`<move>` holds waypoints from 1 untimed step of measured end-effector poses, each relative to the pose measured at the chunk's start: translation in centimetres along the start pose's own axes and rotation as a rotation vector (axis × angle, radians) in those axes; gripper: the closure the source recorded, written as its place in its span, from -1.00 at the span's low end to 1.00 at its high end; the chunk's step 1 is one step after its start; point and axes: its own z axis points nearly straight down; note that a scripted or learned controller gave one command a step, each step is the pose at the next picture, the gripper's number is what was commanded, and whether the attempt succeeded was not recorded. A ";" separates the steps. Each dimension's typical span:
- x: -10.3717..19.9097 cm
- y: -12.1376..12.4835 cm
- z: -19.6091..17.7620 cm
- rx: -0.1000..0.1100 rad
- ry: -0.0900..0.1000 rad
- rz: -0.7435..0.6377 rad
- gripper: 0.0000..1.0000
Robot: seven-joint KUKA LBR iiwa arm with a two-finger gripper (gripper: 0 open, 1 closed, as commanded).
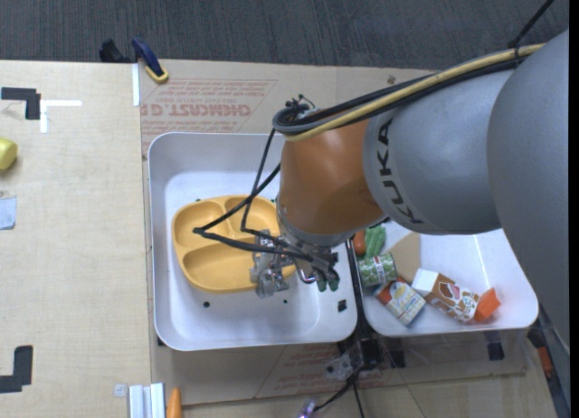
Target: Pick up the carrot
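Grey and orange, the KUKA arm (434,163) reaches in from the right and hangs low over the left bin (235,335), shadowing much of the right bin (508,267). A yellow divided plate (208,244) lies in the left bin, and the gripper (271,279) sits at the plate's near right edge. Its tangle of metal and cables makes it impossible to tell whether it is released or clenched, and nothing can be seen in its grasp.

The carrot (360,242) appears to be the small orange piece with a green top at the right bin's left wall, half hidden under the wrist. It lies just beside a green can (377,270) and near two small cartons (403,301).

The likely risk is that the gripper closes over the wrong bin, catching the plate's rim or nothing at all. An orange wedge (488,303) at the right bin's near right could also be mistaken for the target.
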 end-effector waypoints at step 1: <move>-0.1 0.0 -0.8 0.001 -0.002 0.000 1.00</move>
